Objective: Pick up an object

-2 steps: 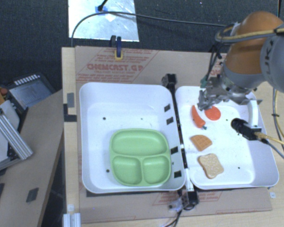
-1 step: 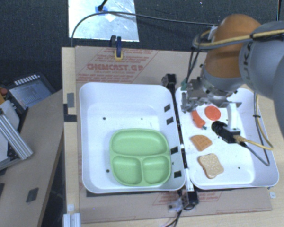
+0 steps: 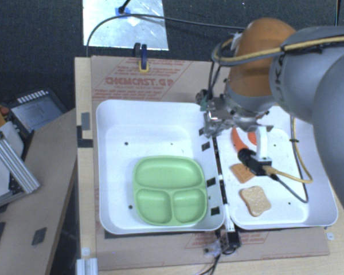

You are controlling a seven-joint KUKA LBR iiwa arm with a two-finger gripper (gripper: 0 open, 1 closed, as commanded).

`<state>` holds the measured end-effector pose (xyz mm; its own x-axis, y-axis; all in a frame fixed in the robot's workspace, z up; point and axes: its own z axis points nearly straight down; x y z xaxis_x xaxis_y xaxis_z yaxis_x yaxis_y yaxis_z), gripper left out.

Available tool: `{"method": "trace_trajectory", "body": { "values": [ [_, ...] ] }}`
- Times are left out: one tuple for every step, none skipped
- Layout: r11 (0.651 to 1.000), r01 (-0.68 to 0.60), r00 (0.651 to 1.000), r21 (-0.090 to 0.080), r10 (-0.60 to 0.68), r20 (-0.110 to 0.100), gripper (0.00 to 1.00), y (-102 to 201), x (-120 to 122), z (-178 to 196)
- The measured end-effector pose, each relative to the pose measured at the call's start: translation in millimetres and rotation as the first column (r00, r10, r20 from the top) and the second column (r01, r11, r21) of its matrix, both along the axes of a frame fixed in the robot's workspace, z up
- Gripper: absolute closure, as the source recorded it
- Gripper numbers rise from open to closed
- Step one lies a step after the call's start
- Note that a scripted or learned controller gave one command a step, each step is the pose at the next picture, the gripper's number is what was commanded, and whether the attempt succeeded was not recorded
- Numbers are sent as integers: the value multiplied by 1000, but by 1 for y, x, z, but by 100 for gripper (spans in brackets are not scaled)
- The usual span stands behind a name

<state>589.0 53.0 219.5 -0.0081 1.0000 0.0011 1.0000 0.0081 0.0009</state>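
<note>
Low over the right-hand shallow white bin [image 3: 316,209], up and to the right of the green three-compartment plastic plate [image 3: 169,189], hangs the pincer [image 3: 234,124]. The wrist hides its tips, so whether it is apart or together cannot be told, and nothing can be seen held in it.

The plate lies alone in the left-hand shallow white bin [image 3: 112,153]. Right of the plate, past the seam between the bins, sit three candidates. A slim orange carrot-like piece [image 3: 241,140] lies just under the pincer. A small brown square cracker [image 3: 241,172] lies level with the plate's upper edge. A tan toast-shaped slice [image 3: 255,200] lies level with the plate's lower half.

The step in hand looks like the approach to the orange piece. The next move probably calls for a short descent centred on that narrow piece, then a firm close and a lift.
</note>
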Motion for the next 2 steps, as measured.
{"method": "trace_trajectory", "body": {
  "values": [
    [1000, 0, 1000, 0, 0, 1, 100, 51, -10, 12],
    [1000, 4, 1000, -1, -4, 0, 0, 49, -10, 12]
  ]
}}
